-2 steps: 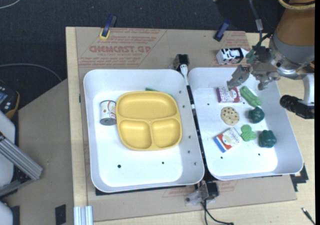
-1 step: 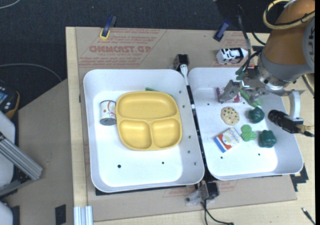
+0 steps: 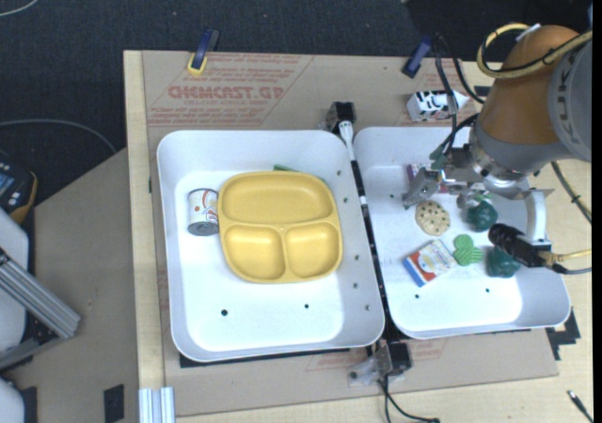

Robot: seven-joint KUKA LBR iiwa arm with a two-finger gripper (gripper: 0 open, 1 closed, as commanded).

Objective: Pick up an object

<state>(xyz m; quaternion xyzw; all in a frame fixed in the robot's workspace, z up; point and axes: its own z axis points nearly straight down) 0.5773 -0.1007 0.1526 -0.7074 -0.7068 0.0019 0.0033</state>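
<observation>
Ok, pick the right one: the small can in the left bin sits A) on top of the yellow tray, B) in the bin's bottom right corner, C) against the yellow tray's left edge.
C: the small can stands on the left bin floor right beside the left edge of the yellow tray.

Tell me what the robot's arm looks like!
The arm is chunky, rounded and grey, with a big orange band above the wrist. A yellow cable loops beside the band, with dark wires below. The gripper at the end is silvery grey metal with small dark parts.
</observation>
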